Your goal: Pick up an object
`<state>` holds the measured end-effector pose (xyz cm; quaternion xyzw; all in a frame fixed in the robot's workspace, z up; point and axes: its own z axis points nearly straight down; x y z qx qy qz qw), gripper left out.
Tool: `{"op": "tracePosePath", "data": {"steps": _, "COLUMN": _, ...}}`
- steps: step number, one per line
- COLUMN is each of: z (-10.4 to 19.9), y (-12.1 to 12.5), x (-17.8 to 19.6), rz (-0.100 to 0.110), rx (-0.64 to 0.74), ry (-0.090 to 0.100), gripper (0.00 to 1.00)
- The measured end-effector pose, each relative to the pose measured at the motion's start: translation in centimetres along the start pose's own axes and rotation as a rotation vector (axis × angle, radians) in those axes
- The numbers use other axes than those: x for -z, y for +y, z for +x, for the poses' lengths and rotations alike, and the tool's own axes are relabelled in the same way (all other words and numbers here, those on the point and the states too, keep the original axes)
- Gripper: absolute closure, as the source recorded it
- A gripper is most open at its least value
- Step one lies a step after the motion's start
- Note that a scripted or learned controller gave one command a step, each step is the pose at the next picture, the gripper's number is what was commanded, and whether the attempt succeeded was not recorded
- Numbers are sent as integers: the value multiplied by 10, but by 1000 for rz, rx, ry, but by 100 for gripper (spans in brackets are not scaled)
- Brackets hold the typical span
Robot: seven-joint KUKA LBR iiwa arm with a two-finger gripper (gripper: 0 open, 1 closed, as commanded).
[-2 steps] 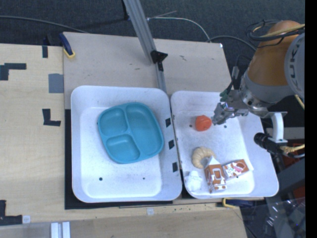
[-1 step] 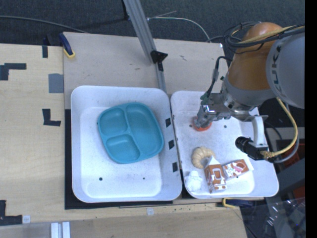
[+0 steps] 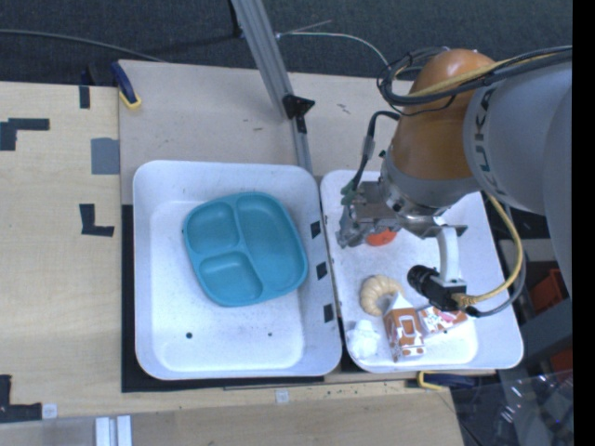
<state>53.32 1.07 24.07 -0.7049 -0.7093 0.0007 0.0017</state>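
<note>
The gripper (image 3: 351,233) hangs low in the right bin (image 3: 493,337), beside a small orange-red object (image 3: 380,238) partly hidden under the wrist; its opening cannot be made out. A croissant (image 3: 377,293) and a printed packet (image 3: 409,330) lie nearer the front. A closing grasp could slip off the half-hidden piece or nudge it against the bin's left wall.

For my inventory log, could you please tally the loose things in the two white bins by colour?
Blue: 1, the divided plate in the left bin.
Orange-red: 1, a small object partly hidden beside the gripper.
Tan: 1, the croissant-shaped piece.
Orange and white: 1, the packet.
White: 1, a small lump, kind unclear.
Total: 5, four of them in the right bin.
</note>
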Motion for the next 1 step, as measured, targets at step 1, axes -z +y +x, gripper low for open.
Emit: {"op": "tracePosePath", "data": {"steps": 1, "z": 57, "y": 13, "x": -5, "rz": -1, "rx": 2, "ry": 0, "gripper": 100}}
